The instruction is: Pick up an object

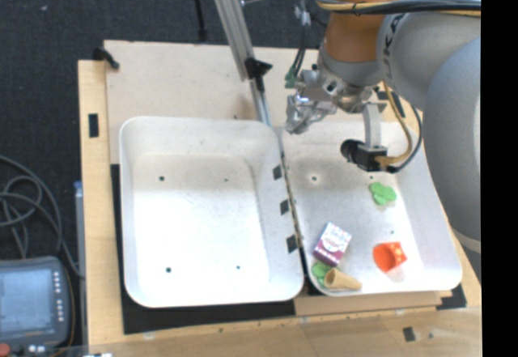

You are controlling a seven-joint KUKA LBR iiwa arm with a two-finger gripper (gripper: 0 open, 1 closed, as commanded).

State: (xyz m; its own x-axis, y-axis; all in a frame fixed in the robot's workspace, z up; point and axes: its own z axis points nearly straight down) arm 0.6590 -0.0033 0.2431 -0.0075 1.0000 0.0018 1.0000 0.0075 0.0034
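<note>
1. Two white bins are sitting side by side on the bench [93,185]; the left bin [133,145] and the right bin [437,262] are meeting along a shared rim lined with small dark clips.
2. The arm [405,23] is reaching in from the right, its orange band hanging over the right bin's far edge.
3. The gripper [298,122] is hovering at the right bin's far-left corner, just beside the shared rim and a slanted metal post [231,15].
4. I cannot tell how the jaws are standing: they are too small and blurred to read, and nothing is showing between them.
5. The middle and far part of the right bin's floor are lying open, giving room below the gripper; the objects are crowding toward the near edge and right side.
6. A green piece [383,193] is lying near the right wall, just under a black fitting [363,155] on the arm.
7. An orange cup [389,256] is lying toward the near-right corner, apart from the others.
8. A purple-and-white box [333,244] is sitting tilted near the shared rim.
9. A tan cone [343,280] is resting at the near edge, touching a small green piece [320,273] in the near-left corner.
</note>
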